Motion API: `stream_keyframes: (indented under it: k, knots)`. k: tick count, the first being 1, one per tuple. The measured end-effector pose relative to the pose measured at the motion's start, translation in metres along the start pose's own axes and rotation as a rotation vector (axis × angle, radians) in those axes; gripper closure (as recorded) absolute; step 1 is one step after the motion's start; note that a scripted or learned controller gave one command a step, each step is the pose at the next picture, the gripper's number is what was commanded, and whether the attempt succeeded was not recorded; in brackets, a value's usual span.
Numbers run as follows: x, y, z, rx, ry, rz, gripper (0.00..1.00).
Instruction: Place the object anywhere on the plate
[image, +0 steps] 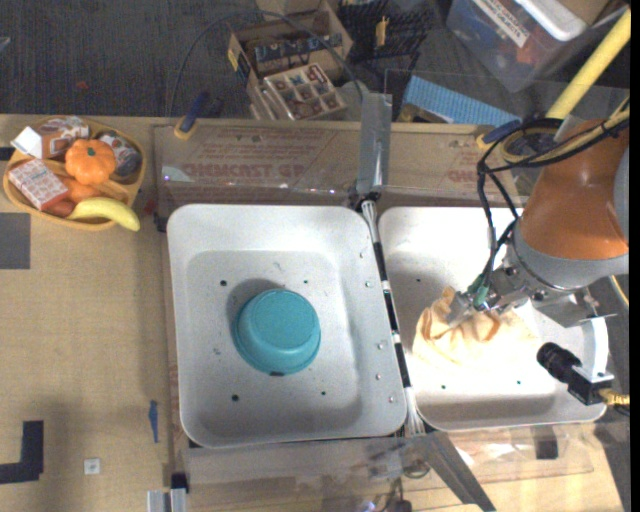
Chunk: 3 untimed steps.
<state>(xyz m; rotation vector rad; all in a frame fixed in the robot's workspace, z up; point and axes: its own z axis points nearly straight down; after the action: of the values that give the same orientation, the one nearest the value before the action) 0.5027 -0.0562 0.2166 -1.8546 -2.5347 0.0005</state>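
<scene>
Object: soft pale-yellow and orange crumpled cloth-like item (462, 335); I see it lying in the right-hand shallow white bin (425, 240), toward that bin's left side, on the bin floor.
Gripper: two-finger gripper (478, 300) of the grey arm with the orange band (572, 215) is down at the item's upper right edge; I cannot tell from this slant whether the fingers are spread or closed, nor whether any of the item sits between them.
Plate: teal round plate, looking like an upturned bowl (278, 330), sits near the middle of the left-hand shallow white bin (200, 250), well apart from the item, with the wall between the two bins between them.
Arm: I see it reaching in from the right, over the right bin, with black cables looping beside it.
Bench: tan bench top (80, 330) carries both bins side by side.
Far corner: shallow orange dish (20, 185) at the upper left holds a small orange pumpkin (91, 162), a yellow banana (106, 211) and small printed boxes.
</scene>
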Motion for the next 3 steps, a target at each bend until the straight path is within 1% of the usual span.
stream_keyframes:
  k: [1, 2, 3]
  knots:
    - [0.034, 0.029, -0.008, -0.004, -0.003, -0.400, 1.00]
    - [0.072, 0.065, 0.001, -0.005, -0.004, -0.798, 1.00]
    - [0.103, 0.102, 0.007, -0.007, -0.005, -1.196, 1.00]
